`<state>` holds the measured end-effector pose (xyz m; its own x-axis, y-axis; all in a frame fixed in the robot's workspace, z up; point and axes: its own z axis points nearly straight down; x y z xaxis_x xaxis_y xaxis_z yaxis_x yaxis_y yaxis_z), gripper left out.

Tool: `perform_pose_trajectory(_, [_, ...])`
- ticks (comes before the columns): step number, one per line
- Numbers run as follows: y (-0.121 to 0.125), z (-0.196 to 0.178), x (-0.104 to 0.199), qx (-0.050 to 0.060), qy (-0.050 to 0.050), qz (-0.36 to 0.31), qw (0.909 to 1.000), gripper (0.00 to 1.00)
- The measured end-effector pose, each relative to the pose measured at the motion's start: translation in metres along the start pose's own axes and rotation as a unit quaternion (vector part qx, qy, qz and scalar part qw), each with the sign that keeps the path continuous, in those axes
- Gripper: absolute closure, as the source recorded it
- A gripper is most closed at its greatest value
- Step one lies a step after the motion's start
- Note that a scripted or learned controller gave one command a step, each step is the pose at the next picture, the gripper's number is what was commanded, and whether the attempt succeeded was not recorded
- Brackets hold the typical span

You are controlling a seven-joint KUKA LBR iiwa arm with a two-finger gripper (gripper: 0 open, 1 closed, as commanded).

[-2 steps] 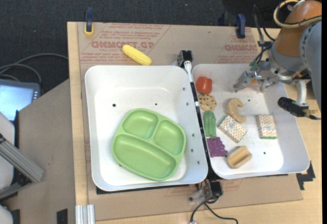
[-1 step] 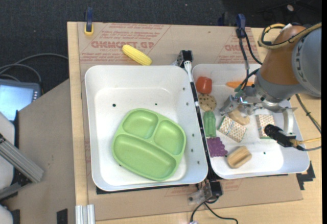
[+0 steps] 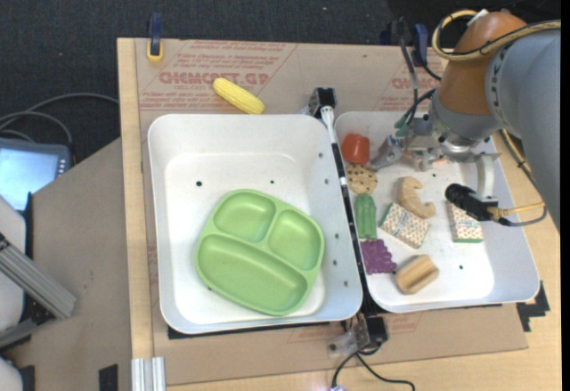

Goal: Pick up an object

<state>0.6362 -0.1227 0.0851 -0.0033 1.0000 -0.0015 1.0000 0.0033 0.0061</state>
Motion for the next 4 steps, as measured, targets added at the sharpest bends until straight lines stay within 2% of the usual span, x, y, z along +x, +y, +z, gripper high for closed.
perform_pose_trajectory(1, [0.029, 0.001, 0.025, 0.008, -0.004, 0.003, 1.0000, 0.00])
perform_pose_trajectory(2, [0.026, 0.001, -0.032, 0.004, 0.000, 0.004, 1.0000, 0.00])
perform_pose_trajectory(3, [0.031, 0.000, 0.026, 0.004, 0.001, 0.000, 1.0000, 0.00])
perform_pose_trajectory(4, [0.032, -0.029, 0.016, 0.000, 0.000, 0.002, 1.0000, 0.00])
